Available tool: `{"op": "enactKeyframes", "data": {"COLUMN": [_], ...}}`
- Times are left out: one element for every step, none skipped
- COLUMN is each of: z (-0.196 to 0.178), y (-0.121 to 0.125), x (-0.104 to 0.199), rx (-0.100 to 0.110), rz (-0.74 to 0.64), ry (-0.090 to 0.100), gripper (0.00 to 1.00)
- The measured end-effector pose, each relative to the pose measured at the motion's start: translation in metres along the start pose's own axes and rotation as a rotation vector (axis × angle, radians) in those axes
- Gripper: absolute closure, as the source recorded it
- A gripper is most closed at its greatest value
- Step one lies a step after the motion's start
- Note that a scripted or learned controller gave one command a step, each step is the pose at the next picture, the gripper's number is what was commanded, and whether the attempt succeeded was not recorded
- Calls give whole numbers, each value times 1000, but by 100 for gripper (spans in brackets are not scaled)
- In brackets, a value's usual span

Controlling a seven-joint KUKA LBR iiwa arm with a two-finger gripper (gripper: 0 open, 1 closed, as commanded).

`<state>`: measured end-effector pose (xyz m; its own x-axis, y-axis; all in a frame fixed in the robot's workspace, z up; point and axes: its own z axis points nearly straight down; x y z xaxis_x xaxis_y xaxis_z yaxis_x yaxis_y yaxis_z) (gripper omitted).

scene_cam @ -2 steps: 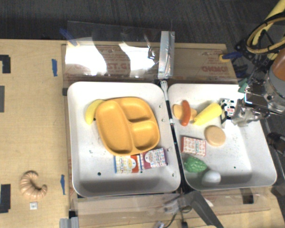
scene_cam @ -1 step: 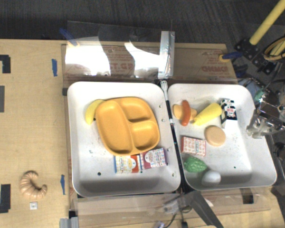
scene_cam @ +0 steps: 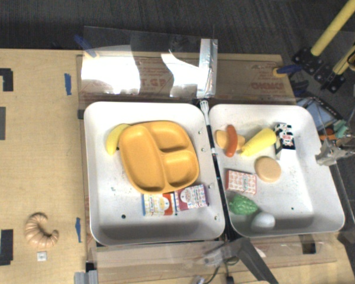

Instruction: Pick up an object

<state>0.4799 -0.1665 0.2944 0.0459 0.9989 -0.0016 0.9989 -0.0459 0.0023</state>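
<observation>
The left bin (scene_cam: 97, 176) holds an orange divided plate (scene_cam: 160, 155). A banana (scene_cam: 112, 138) peeks out from under the plate's left edge. Two small printed cartons (scene_cam: 174, 201) lie at its near side. In the right bin (scene_cam: 307, 203) lie a hot dog (scene_cam: 229, 139), a yellow wedge-shaped piece (scene_cam: 259, 142) and a black-and-white carton (scene_cam: 283, 136). A round tan bun (scene_cam: 267, 169), a pink packet (scene_cam: 241, 182), a green leafy piece (scene_cam: 244, 205) and a white ball (scene_cam: 263, 220) are also there.
A croissant (scene_cam: 41, 229) lies on the cardboard bench top at the near left, outside the bins. A clear plastic sheet (scene_cam: 148, 70) stands behind the left bin. Cables and metal clutter (scene_cam: 334, 149) crowd the right bin's outer edge, under a yellow pole (scene_cam: 340, 19).
</observation>
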Motion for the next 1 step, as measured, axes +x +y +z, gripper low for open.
{"op": "enactKeyframes", "data": {"z": [-61], "y": [0], "x": [21], "rx": [0], "rz": [380], "ry": [1], "gripper": [100]}}
